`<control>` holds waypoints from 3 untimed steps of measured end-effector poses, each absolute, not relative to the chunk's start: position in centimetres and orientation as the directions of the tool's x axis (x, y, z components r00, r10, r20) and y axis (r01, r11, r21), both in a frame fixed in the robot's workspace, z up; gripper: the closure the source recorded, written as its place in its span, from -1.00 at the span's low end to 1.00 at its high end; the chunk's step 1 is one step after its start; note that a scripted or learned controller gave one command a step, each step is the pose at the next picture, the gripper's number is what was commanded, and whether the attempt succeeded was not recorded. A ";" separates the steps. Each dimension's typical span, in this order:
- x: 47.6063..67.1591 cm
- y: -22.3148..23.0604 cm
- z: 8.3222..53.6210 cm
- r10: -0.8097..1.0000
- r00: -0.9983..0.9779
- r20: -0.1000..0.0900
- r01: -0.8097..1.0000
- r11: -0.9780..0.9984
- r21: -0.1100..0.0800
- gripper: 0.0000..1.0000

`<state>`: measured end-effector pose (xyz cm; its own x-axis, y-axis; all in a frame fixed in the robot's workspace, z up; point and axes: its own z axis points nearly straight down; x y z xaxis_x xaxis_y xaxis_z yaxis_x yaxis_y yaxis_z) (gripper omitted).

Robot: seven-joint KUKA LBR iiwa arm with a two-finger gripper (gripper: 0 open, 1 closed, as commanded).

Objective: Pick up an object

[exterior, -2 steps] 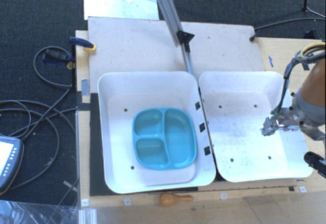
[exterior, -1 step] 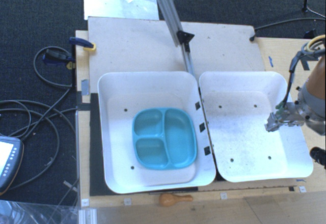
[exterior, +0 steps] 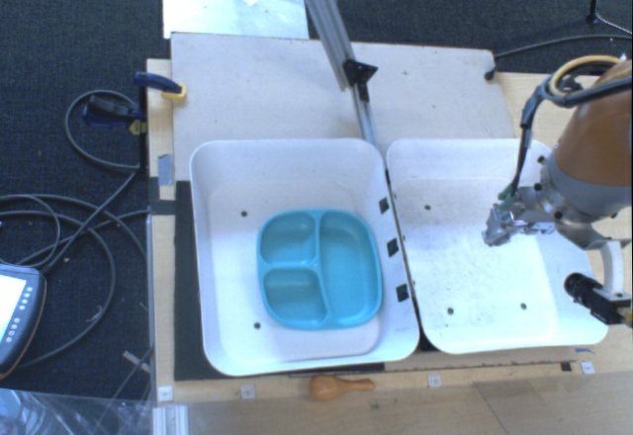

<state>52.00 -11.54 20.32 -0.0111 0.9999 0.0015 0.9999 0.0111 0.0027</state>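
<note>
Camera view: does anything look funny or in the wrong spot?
Yes. A small tan wooden thing lies on the bench outside the left bin, below its front edge. The blue divided plate sits inside that bin, turned a bit askew.

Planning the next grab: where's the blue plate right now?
The blue plate lies flat in the left bin, toward its front, close to the divide with the right bin.

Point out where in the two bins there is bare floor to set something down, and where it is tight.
The right bin has bare floor from the divider to the gripper at its right side. In the left bin, the blue divided plate takes the middle and near right; a bare band runs along the far wall and left wall. Tightest: between plate and divider.
</note>
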 end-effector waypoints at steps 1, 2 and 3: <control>54.7 -6.4 21.7 1.000 -0.012 0.001 1.000 0.012 0.005 1.00; 57.1 -2.3 22.1 1.000 -0.011 0.002 1.000 0.011 0.004 1.00; 58.9 3.9 22.2 1.000 -0.012 0.003 1.000 0.012 0.003 1.00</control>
